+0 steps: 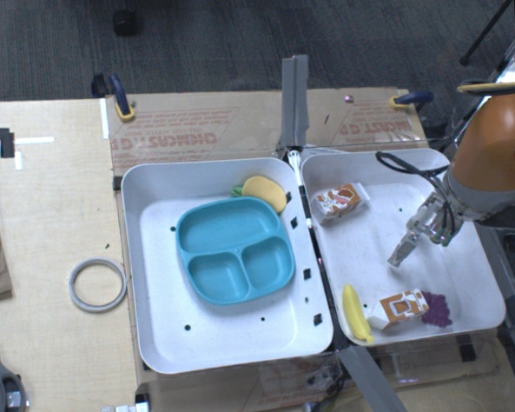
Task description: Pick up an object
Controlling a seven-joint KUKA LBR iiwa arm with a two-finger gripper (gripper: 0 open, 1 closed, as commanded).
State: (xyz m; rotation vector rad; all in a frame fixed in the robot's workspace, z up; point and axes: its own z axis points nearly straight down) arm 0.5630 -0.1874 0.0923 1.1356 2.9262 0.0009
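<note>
My gripper (401,255) hangs over the middle of the right bin (470,270), fingers pointing down-left, with nothing between them. A red-and-white snack packet (337,202) lies at the bin's back left. Along the front left edge lies a yellow banana (355,313). Beside it sit an orange-and-white carton (401,309) and a purple bunch of grapes (436,310). In the left bin (153,277) rests a blue divided plate (235,250), with a yellow lemon (264,192) at its back edge.
A grey tape ring (97,284) lies on the wooden bench left of the bins. Scissors (3,388) sit at the front left corner. A metal divider post (295,103) rises behind the bins. Clamps (119,98) hold the cardboard at the back.
</note>
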